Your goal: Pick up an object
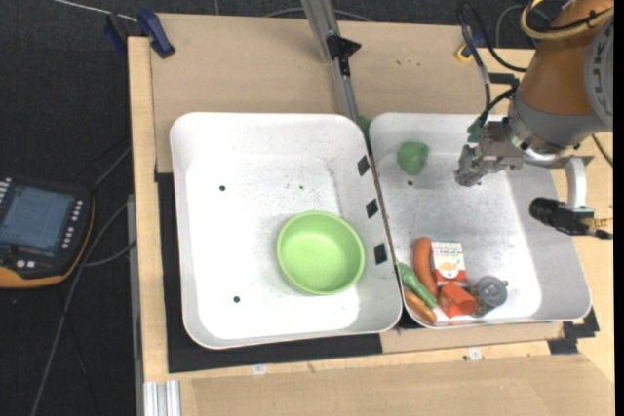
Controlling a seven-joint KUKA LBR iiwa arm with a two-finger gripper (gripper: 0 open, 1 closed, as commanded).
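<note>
Dark carpet floor around a wooden tabletop (253, 63) with two shallow white bins side by side. Left bin (244, 161) has a light green bowl (321, 252) sitting upright near its front right corner. Right bin (526, 239) has a small green cup-like object (412, 157) near the back left, lying apart from everything else. Front of right bin: cluster of items packed close together, namely an orange carrot (422, 261), a small white and orange carton (448, 259), a red item (455, 299), a grey round object (489, 290), plus another carrot-like piece (419, 306) at the front edge. Arm comes in from the right, orange band above the wrist. Pincer (472, 172) hangs over the back of the right bin, just right of the green cup-like object and apart from it, well away from the front cluster. Nothing visible between its fingers; how far open it is cannot be told from this angle. Handheld pendant (39, 229) on the floor at left.
</note>
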